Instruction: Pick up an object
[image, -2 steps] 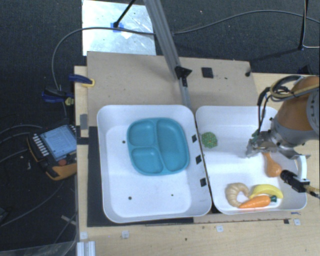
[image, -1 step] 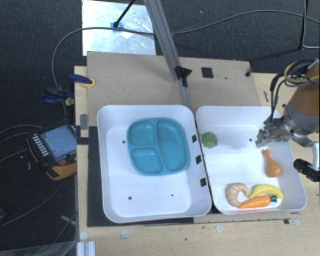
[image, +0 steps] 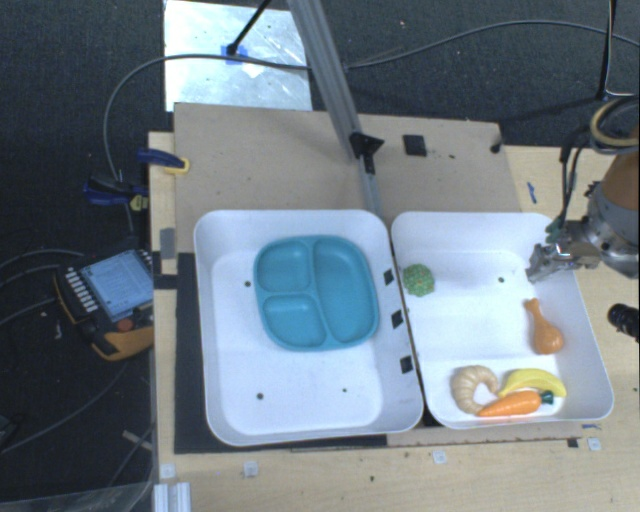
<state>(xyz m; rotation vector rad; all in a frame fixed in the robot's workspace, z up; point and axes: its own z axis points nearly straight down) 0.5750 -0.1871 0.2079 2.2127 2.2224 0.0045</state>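
Smooth white bins (image: 300, 410) — gripper (image: 545, 262) above glossy plastic drumstick (image: 543, 328).

Glossy white plastic bins (image: 300, 400) on a matt brown board (image: 260, 150).

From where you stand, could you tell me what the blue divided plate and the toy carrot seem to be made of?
The blue divided plate looks like moulded plastic with a matte to satin finish: one even colour, rounded compartment ridges, only soft highlights. The toy carrot is probably plastic too, slightly glossy, judging by its saturated, uniform orange; at this size, rubber or foam cannot be ruled out.
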